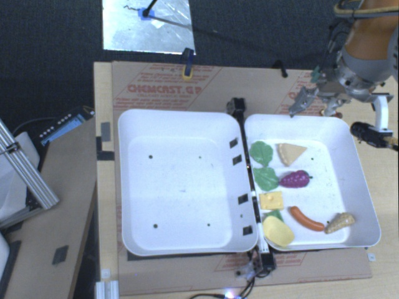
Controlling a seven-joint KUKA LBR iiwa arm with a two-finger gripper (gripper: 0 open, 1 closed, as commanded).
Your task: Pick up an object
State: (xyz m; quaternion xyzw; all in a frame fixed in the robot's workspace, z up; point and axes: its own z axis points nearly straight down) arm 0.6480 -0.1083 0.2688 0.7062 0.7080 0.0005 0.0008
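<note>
My gripper [318, 106] hangs above the far rim of the right bin [358, 167], open, with nothing between its fingers [302, 101]. Several toy foods lie in that bin, below and in front of the gripper. Closest is a tan wedge [290, 152], beside a green leaf [262, 152]. A second leaf [267, 178] and purple grapes [295, 179] sit mid-bin. A yellow square [271, 200], a yellow round piece [278, 231], an orange sausage [307, 219] and a tan cone [340, 222] lie near the front.
The left bin [134, 167] adjoins the right one along a black-clipped divider [246, 173]. Both rest on a cardboard sheet [162, 86]. A silver sheet [146, 17] lies behind the bench, and a metal frame [25, 173] stands at the left.
</note>
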